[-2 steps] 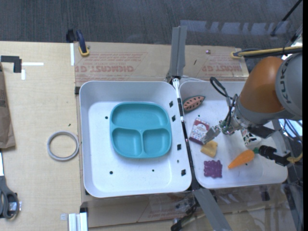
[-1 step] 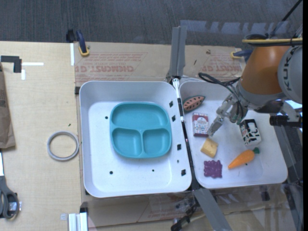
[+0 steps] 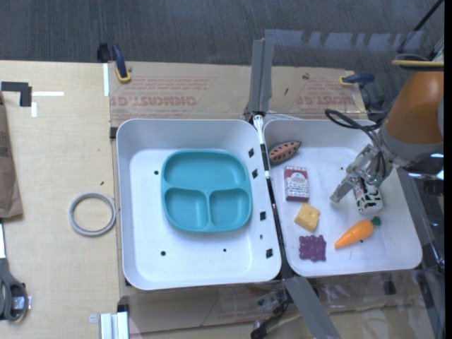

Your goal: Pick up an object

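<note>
Jaws (image 3: 357,183): low in right bin (image 3: 395,260), over a black-and-white carton (image 3: 369,200); grip state cannot tell. Nearby: carrot (image 3: 353,234), cheese (image 3: 307,217), grapes (image 3: 312,247), red box (image 3: 297,183). Risk: carton tips or slides aside.

A pale wooden desk (image 3: 56,161) meets dark grey carpeted floor (image 3: 176,13) along its far edge. Flattened brown printed cardboard (image 3: 176,94) covers the desk's far side, and a roll of grey tape (image 3: 92,213) lies at the left.
</note>
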{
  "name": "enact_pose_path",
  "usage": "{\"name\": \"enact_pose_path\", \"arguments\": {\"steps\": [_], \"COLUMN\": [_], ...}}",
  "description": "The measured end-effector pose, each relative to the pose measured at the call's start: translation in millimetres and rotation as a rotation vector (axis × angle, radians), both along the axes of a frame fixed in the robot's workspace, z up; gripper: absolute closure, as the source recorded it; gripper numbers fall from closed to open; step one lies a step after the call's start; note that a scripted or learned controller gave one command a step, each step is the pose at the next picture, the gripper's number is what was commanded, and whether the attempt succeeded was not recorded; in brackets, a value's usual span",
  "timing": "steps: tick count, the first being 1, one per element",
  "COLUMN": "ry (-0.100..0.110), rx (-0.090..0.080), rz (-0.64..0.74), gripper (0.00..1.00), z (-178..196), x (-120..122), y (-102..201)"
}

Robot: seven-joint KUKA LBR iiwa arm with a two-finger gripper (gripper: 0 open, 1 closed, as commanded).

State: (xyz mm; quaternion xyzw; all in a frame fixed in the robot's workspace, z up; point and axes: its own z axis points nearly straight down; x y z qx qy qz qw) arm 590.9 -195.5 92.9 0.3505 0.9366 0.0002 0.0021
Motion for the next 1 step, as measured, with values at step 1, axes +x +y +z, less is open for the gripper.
{"name": "enact_pose_path", "arguments": {"steps": [1], "ry": [0.001], "rx": [0.001], "rz": [-0.269], "gripper": [0.0], "z": [0.0], "x": [8.2], "y": [37.2]}}
